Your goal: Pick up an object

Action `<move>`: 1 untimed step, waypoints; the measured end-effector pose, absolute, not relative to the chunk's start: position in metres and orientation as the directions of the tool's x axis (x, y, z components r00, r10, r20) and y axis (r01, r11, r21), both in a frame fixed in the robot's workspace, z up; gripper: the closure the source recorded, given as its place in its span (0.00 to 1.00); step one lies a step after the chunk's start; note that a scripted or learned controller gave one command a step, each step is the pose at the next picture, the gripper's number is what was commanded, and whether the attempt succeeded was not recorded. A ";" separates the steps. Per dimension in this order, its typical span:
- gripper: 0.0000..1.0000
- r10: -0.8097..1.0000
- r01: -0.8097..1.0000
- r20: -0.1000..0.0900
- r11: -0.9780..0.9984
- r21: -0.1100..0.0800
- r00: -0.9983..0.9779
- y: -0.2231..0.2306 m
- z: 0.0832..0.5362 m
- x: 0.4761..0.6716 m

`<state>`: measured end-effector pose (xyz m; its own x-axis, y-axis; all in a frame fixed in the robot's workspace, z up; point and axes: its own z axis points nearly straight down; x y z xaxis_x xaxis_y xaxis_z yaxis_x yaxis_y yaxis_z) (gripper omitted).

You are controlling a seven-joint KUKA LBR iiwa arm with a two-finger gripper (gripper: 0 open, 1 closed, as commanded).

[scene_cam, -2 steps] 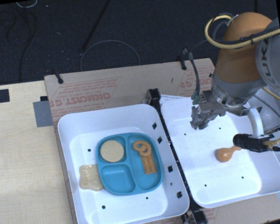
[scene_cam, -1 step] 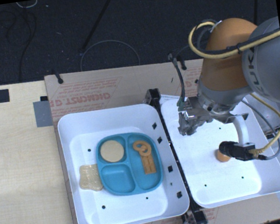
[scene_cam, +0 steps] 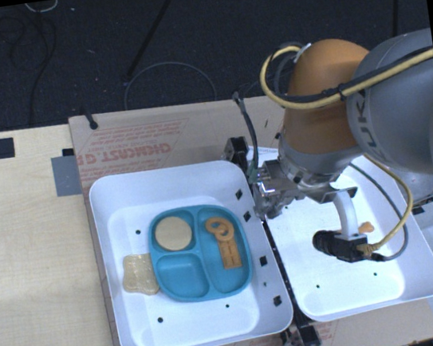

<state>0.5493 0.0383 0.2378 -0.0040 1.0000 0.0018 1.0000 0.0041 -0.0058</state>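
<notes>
In the left bin (scene_cam: 136,333) lies a blue divided plate (scene_cam: 186,281). On it rest a round tan disc (scene_cam: 172,233) and a brown key-shaped piece (scene_cam: 224,241). A pale yellow lump (scene_cam: 139,274) lies just left of the plate, touching its edge. My gripper (scene_cam: 266,194) hangs at the left edge of the right bin (scene_cam: 339,295), close to the wall between the two bins. The bulky orange and grey wrist above hides much of it. A small orange bit (scene_cam: 366,227) shows in the right bin beside the arm.
The inner walls of the two bins meet just below the gripper at the divider (scene_cam: 272,264). Brown cardboard (scene_cam: 155,141) lies under the bins, and a pale wooden bench top (scene_cam: 30,276) spreads to the left.
</notes>
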 end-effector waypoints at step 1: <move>1.00 1.000 1.000 0.002 0.005 -0.007 -0.005 0.090 0.225 0.523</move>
<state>0.5228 0.0904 0.2254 -0.0046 1.0000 0.0016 1.0000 0.0046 -0.0072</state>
